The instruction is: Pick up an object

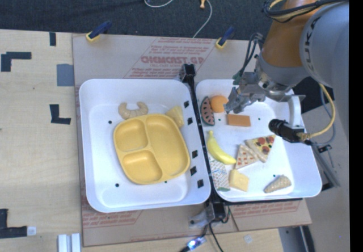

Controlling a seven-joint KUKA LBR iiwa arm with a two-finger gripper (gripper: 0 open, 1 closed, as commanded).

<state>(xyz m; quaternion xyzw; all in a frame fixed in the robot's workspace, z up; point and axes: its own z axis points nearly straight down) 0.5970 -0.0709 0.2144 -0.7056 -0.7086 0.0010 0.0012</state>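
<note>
Orange and flat, a small cheese block (239, 121) lay on the floor of the right bin (300, 180), and it was the thing nearest the gripper (235, 104). The gripper hung over the upper left part of that bin, its dark fingertips pointing down and toward the camera's left. The block sat just below the fingertips in the picture, close to them but not between them. Nothing was seen held. Whether the fingers stood apart or together could not be told from this slant.

The block's long axis ran roughly left to right across the picture. A round orange fruit (218, 103) lay just to the left of the fingertips, and a watermelon slice (207, 111) lay beyond it against the bin's left wall.

Judgement: the pick had not yet been made. A short shift toward the near edge of the bin, then a descent, would bring the fingers over the block. Closing across its short side would suit its shape best. The fruit stood close enough to be nudged during the descent.

Further off in the same bin lay a banana (219, 152), a pizza slice (260, 147) and a yellow cheese cube (239, 180). The left bin (93, 188) held a yellow divided tray (151, 148).
</note>
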